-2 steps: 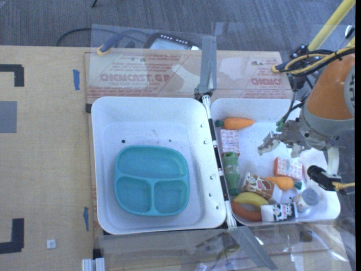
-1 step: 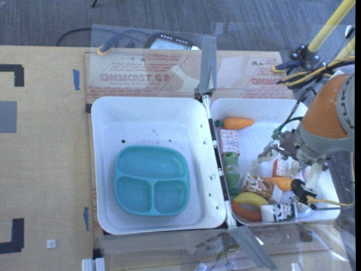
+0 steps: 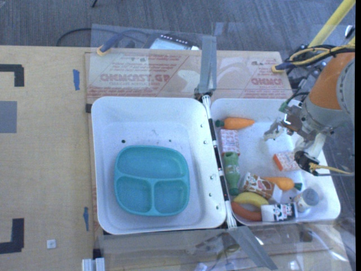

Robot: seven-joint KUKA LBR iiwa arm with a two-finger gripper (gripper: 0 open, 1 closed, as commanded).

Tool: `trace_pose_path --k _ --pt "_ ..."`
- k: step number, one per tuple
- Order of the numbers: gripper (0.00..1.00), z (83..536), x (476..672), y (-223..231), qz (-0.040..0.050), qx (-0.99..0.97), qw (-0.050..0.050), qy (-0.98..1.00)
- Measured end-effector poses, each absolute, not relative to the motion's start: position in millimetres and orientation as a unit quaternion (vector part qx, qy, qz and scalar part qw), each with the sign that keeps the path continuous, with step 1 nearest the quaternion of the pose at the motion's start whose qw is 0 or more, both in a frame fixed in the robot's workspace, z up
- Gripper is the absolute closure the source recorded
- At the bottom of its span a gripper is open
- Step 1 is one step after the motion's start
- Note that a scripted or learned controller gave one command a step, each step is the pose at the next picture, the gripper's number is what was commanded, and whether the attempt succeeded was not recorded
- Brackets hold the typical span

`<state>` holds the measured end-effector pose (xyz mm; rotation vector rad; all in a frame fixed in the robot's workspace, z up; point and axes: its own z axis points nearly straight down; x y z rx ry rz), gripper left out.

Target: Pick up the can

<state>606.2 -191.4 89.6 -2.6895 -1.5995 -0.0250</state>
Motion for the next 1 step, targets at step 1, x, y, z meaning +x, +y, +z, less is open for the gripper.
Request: trace_pose_path --k 1 --pt "0.0 91.4 583.2 -159.8 -0.005 -0.899 -0.006 -0.438"
